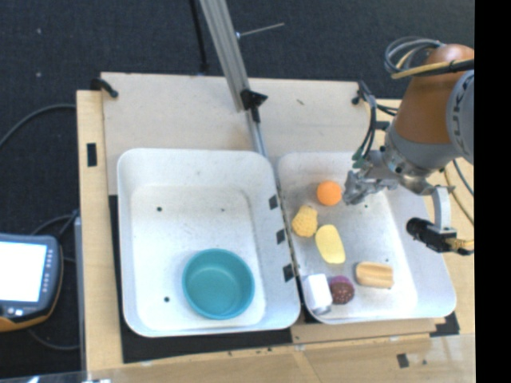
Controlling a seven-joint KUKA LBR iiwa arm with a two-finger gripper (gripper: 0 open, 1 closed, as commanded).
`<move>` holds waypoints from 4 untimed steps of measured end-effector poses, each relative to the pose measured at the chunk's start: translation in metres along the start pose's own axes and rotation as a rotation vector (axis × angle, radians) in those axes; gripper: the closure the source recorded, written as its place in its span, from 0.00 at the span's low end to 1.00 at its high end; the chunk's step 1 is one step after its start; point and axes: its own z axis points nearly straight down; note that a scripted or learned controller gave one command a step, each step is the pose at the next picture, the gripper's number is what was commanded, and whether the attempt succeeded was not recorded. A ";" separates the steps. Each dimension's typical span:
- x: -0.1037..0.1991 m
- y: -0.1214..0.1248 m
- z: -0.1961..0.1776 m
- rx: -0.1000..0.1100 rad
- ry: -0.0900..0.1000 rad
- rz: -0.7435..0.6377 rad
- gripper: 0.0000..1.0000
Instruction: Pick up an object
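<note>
The right bin (415,294) holds an orange ball (329,193), a bumpy yellow piece (304,221), a smooth yellow oblong (330,243), a tan bread-like roll (374,274), a dark maroon ball (342,290) and a white block (318,291). My gripper (357,188) hangs over the bin's upper part, just right of the orange ball and close beside it. Nothing shows between its fingers. The arm's orange band (427,110) rises behind it at the right.
A teal bowl (218,283) sits in the left bin (152,174) near its front. A slanted metal pole (231,54) stands at the back between the bins. A black cable fitting (431,234) hangs over the right bin's right side.
</note>
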 end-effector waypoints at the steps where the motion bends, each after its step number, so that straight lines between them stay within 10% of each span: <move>1: 0.044 -0.007 0.000 0.000 0.000 0.000 1.00; 4: 0.195 -0.013 -0.022 -0.002 0.002 -0.002 1.00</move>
